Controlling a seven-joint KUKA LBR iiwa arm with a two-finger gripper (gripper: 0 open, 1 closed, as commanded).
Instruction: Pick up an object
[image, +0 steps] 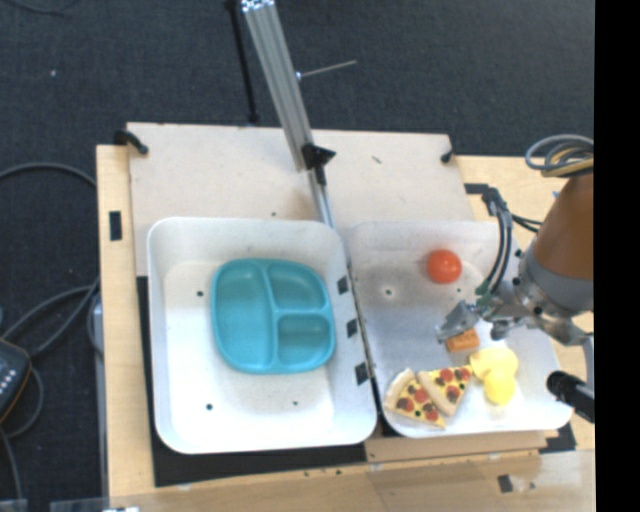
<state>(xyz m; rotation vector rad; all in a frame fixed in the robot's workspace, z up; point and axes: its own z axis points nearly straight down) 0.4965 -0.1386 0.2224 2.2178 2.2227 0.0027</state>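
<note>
Orange, a small block (463, 342) is lying just left of the yellow toy (497, 372), and the claw (462, 322) is hovering right over it for a grab, though I cannot tell its state.

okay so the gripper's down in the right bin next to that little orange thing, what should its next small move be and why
Probably a short move straight down onto the small orange object, then a grasp. The gripper sits at that object's upper edge in the right bin, nearer to it than to the orange ball, the yellow piece or the pizza slices. Nothing visibly sits between its fingers yet.
</note>
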